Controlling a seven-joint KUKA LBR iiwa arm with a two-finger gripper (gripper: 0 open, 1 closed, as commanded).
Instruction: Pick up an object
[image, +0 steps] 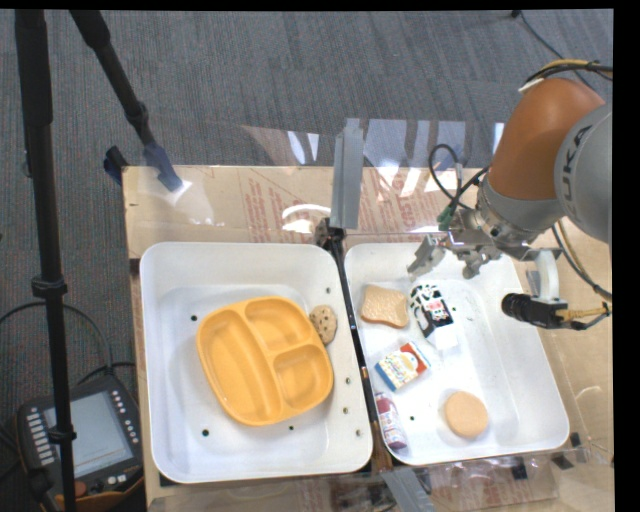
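My gripper (446, 260) hangs over the back of the right bin (520, 370), its two fingers (421, 257) spread open with nothing between them. Just in front of it and lower lie a black-and-white milk carton (433, 309) and a slice of bread (385, 305). Further forward are a small red, blue and yellow box (402, 366), a round tan bun (465, 413) and a dark red packet (391, 421) against the bin's left wall.
The left bin (170, 290) holds a yellow divided plate (265, 358) with a cookie (322, 322) at its right rim. A black cylinder (530, 309) with cabling juts over the right bin's right side. A grey upright post (346, 180) stands behind the bins.
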